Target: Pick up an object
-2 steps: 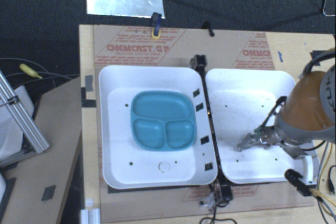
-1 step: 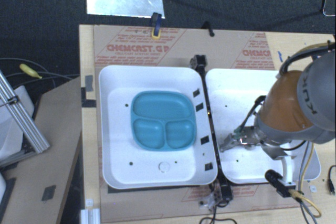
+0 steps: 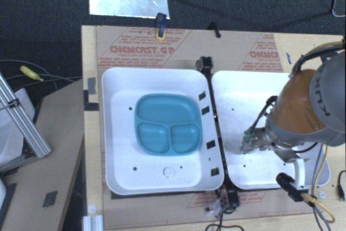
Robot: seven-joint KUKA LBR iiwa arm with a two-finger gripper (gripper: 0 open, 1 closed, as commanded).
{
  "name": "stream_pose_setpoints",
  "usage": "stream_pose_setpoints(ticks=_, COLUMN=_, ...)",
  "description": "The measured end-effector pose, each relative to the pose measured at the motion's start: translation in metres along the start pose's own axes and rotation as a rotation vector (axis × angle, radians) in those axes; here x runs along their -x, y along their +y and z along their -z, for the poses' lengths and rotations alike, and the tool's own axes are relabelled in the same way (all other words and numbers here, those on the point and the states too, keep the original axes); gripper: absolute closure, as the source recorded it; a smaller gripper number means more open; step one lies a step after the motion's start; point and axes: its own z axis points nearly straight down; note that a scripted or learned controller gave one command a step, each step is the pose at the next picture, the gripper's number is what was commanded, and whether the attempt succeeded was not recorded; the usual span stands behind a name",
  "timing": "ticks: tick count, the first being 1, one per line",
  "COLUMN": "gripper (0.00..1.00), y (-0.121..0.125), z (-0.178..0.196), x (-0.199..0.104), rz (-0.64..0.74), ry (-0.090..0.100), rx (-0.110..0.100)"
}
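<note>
A blue divided plate (image 3: pixel 165 123) lies flat in the middle of the left white bin (image 3: pixel 114 96). A small pale round thing (image 3: pixel 169 172) rests on that bin's floor just in front of the plate. My gripper (image 3: pixel 250 143) hangs low over the floor of the right white bin (image 3: pixel 238 96), near its left-middle part. The grey wrist and orange band (image 3: pixel 300 103) above it hide much of that bin's right side. The gripper's tip is small and dark against the white floor, and I cannot make out anything in it.
A black divider with clips (image 3: pixel 212 116) runs between the two bins. The bins rest on a cardboard sheet (image 3: pixel 140 46) on the bench. Cables and a yellow connector (image 3: pixel 309 200) trail at the front right. A metal frame (image 3: pixel 21 121) stands at the left.
</note>
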Motion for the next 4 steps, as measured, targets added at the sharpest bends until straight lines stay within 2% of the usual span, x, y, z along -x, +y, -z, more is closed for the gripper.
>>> stream_pose_setpoints(ticks=2, gripper=1.0, y=0.002, z=0.02, x=0.0, rz=0.003, ry=0.0, rx=0.005)
stream_pose_setpoints(ticks=3, gripper=1.0, y=0.001, z=0.093, x=-0.129, rz=0.013, ry=0.006, rx=0.004)
stream_pose_setpoints(ticks=4, gripper=1.0, y=0.033, z=0.064, x=-0.209, rz=0.009, ry=0.003, rx=-0.002)
